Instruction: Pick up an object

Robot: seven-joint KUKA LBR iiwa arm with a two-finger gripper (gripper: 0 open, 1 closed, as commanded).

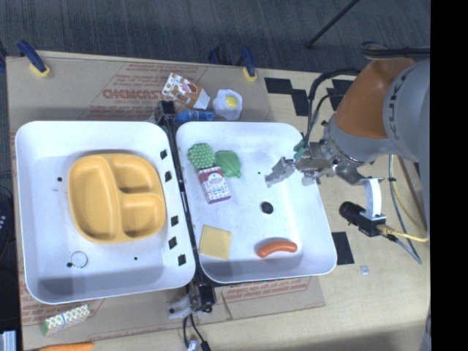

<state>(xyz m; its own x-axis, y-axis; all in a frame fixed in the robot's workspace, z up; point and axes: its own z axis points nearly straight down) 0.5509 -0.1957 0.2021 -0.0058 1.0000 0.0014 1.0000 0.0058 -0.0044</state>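
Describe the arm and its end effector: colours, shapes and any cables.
The arm is thick and rounded, grey with a broad orange band above the wrist. Black cables loop around the wrist, and a yellow cable trails off beside it. The end effector is small, built of grey metal parts, with a touch of green near its base.

Two white bins [313,218]. Left of the metallic grey gripper [281,170]: green broccoli [201,155], green leaf [228,163], red-and-white printed carton [214,184], yellow divided tray [117,194]. Below the gripper: orange-red sausage [276,248], pale yellow cheese slice [215,242]. Arm [380,108] grey, banded orange.
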